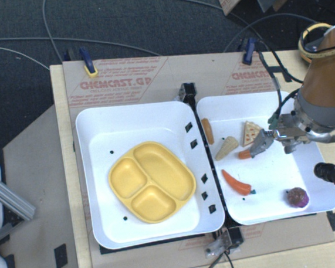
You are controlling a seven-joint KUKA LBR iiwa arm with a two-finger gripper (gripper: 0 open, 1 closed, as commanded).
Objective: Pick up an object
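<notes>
- Wooden counter (pixel 55 188), printed board at its far edge, bearing two shallow white bins side by side.
- Left bin (pixel 92 143), holding a yellow divided plate (pixel 152 181) with three compartments, lying flat near the middle.
- Right bin (pixel 316 204), holding several small toy foods, with the grey arm (pixel 323 95) reaching in from the right over its far right part.
- End effector (pixel 261 144) low over the right bin's middle, pointing left; fingers dark and close together, tip just beside a small orange-red piece (pixel 245 155) (touching or merely near: cannot tell); whether clenched, released or grasping anything cannot be told.
- Triangular sandwich-like wedge (pixel 251 133) just left of the end effector, near the bin's far side.
- Pale tan cone-shaped piece (pixel 226 148) to the left of the wedge.
- Orange carrot (pixel 237 183) with a green tip, lying at a slant nearer the front, well apart from the end effector.
- Brown sausage-like stick (pixel 208 132) close to the bin's left wall.
- Purple round item (pixel 297 197) (maybe a plum or a grape cluster) near the front right corner.
</notes>
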